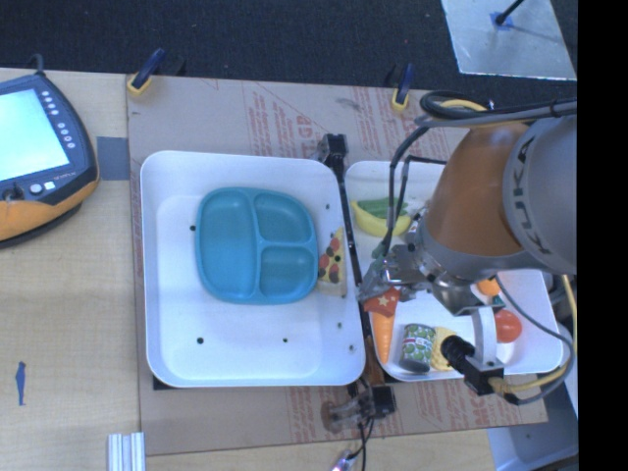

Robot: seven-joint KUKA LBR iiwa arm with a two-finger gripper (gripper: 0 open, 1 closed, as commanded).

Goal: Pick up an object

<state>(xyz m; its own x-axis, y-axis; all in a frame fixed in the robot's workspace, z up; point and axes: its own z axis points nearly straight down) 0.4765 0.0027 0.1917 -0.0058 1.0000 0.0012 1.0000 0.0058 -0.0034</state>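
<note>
My gripper (pixel 385 281) hangs low over the left side of the right bin (pixel 549 361), under the arm's orange band and grey wrist. Just below it lies an orange carrot-like piece (pixel 381 334). A yellow banana (pixel 377 221) with a green item (pixel 372 207) on it lies just beyond the gripper. A small dark pack with a green label (pixel 417 347) and a yellow piece (pixel 447 350) rest at the bin's front. A red-and-orange item (pixel 505 326) peeks out to the right of the wrist. The arm hides much of the bin.
The left bin (pixel 245 356) holds a blue divided plate (pixel 258 245). A spotted card (pixel 335 259) leans on the wall between the bins. A control pendant (pixel 39 160) lies far left. Clamps (pixel 144 75) grip the board's back edge, and cables loop over the arm.
</note>
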